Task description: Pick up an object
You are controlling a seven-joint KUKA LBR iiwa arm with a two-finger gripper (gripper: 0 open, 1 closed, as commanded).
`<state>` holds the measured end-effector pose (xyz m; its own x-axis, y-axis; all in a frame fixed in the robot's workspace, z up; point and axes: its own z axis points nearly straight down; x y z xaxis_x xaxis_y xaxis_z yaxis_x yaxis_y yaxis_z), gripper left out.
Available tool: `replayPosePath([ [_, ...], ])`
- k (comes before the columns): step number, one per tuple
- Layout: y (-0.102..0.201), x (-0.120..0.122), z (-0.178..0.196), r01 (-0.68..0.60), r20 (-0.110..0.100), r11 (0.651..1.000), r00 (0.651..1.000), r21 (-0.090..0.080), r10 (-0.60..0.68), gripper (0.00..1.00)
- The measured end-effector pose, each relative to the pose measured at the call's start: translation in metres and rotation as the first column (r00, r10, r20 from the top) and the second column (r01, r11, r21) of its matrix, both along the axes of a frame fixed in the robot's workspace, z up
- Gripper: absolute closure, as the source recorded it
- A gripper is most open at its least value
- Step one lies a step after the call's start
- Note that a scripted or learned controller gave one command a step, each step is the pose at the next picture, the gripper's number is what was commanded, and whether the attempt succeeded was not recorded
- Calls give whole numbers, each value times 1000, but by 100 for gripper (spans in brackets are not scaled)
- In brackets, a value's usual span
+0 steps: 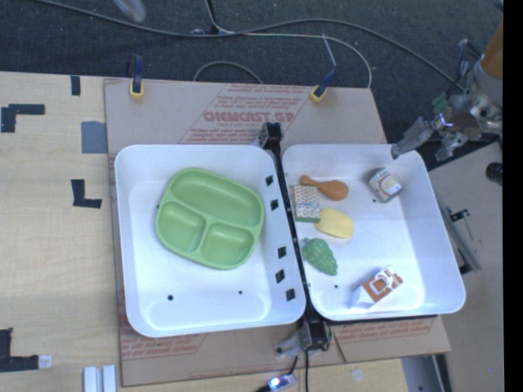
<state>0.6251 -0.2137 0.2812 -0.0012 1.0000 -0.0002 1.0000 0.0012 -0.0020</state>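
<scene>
The right bin (437,243) holds several small items: a brown drumstick (325,188), a checkered block (307,204), a yellow lump (336,224), a green bunch of grapes (320,256), a small grey-white box (384,184) and an orange-and-white carton (377,287). My gripper (425,145) hangs over the bin's far right corner, up and to the right of the grey-white box. Its fingers are spread open with nothing between them, and it touches none of the items.
The left bin (139,284) holds a green divided plate (211,217). A black divider strip (282,219) runs between the bins. Two clamps (136,78) (324,84) pin the cardboard at the back, and cables cross the dark floor behind.
</scene>
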Motion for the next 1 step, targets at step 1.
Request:
replayPosePath([
  [1,-10,0,-55,1,-4,1000,1000,0,-1,0],
])
